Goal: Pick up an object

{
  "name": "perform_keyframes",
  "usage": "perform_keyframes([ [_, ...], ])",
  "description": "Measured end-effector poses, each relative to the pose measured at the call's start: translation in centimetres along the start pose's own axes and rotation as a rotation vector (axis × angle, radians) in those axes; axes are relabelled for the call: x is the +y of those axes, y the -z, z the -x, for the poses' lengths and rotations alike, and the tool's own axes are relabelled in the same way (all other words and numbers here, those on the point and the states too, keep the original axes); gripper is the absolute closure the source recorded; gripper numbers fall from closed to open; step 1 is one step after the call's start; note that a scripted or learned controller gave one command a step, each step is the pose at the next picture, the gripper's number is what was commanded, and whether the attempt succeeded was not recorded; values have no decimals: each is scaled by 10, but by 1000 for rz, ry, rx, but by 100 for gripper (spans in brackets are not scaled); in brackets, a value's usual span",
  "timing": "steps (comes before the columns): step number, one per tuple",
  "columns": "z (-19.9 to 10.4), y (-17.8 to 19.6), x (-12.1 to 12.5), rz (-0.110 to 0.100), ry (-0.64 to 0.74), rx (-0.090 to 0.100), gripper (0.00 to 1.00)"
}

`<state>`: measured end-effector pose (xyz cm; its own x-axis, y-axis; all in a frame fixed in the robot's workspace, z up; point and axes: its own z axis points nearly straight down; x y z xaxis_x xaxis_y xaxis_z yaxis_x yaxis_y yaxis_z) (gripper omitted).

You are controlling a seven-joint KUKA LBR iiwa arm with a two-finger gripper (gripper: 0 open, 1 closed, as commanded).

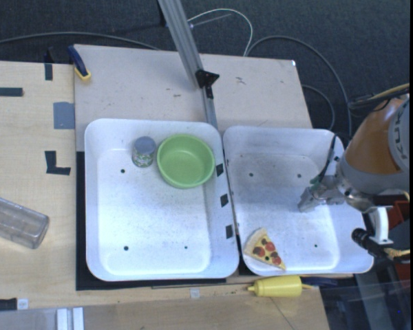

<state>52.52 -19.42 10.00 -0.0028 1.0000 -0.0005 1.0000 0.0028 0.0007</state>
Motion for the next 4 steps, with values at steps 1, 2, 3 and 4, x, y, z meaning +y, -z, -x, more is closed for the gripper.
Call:
perform_keyframes([
  [1,7,45,4,2,-2,-1,100],
  [2,5,109,8,5,-1,-2,100],
  [3,15,161,14,4,-1,-2,100],
  [4,-33,165,30,0,4,2,100],
])
